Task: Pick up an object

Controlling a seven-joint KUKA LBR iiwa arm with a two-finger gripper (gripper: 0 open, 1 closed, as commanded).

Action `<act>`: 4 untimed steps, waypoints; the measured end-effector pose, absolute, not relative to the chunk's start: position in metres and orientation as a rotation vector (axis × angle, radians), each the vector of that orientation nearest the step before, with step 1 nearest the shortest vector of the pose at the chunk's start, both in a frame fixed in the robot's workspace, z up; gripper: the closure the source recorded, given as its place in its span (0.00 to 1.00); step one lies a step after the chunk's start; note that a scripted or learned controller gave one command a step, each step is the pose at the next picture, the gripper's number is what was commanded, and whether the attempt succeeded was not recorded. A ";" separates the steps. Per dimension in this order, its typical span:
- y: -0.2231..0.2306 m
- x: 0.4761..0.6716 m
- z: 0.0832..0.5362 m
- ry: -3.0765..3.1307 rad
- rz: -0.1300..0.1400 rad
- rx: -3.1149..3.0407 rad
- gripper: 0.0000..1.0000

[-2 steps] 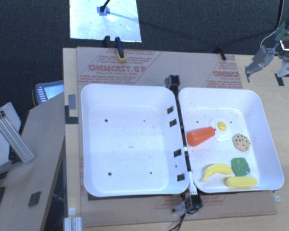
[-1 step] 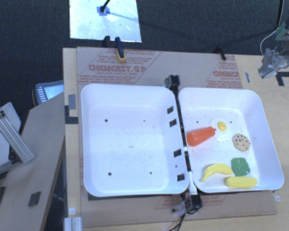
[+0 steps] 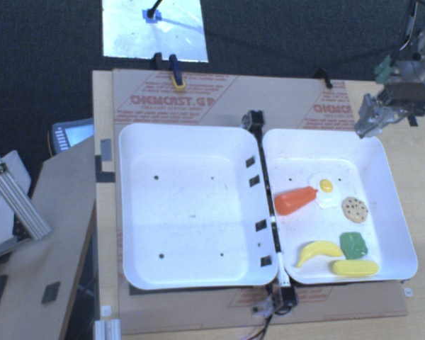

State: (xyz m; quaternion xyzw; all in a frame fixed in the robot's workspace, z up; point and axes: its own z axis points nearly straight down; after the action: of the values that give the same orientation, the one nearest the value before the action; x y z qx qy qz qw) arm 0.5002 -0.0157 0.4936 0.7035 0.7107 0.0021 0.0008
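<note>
The right bin (image 3: 382, 154) holds several toy foods: an orange carrot (image 3: 295, 200), a fried egg (image 3: 326, 188), a round cookie (image 3: 355, 209), a green pepper piece (image 3: 353, 244), a yellow banana (image 3: 319, 251) and a yellow corn cob (image 3: 355, 267). My gripper (image 3: 372, 122) hangs above the far right corner of that bin, well away from the foods, with nothing visible between its fingers.
The left bin (image 3: 127, 190) lies beside the right one, joined by a black clipped divider (image 3: 263, 190). Both rest on a cardboard sheet (image 3: 219, 98). A shiny metal plate (image 3: 154, 18) lies beyond the bench. A grey side table (image 3: 42, 246) stands at the left.
</note>
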 end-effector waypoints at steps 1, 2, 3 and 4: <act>0.036 0.495 0.538 2.230 0.010 2.208 1.00; 0.085 0.486 0.494 2.232 0.001 2.212 1.00; 0.141 0.493 0.537 2.229 0.010 2.211 1.00; 0.203 0.486 0.535 2.231 0.006 2.212 1.00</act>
State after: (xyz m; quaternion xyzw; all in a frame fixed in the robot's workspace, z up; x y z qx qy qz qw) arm 0.4858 0.2032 0.5351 0.7040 0.7102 0.0018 -0.0001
